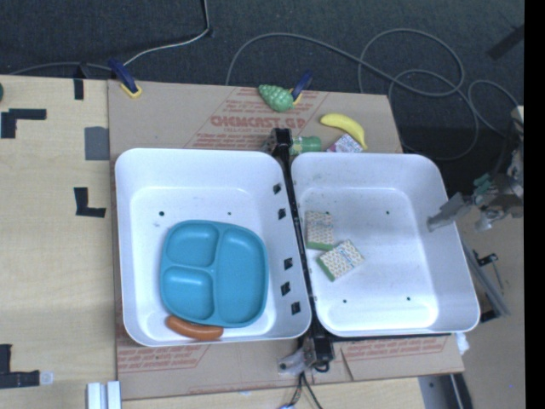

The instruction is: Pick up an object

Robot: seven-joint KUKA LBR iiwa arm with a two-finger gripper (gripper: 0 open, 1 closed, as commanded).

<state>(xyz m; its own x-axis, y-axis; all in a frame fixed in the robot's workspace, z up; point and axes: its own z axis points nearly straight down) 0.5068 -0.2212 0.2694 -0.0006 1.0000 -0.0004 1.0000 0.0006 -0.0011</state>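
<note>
While the tool (477, 207) waits at frame right — finger state unclear — nothing is lifted; sponges (341, 260) lie ungrasped in the right bin (426, 313).

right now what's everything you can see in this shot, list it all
bins: 2, white, side by side on the bench
divided plate: 1, blue, left bin
sausage: 1, orange, left bin, by the plate's near edge
sponges: 2, green-edged with patterned tops, right bin
banana: 1, yellow, behind the right bin
green toy: 1, behind the bins
clamp: 1, blue and yellow, cardboard's far left corner
cables: several, on the dark floor
gripper: 1, grey, beyond the right bin's right rim
</note>
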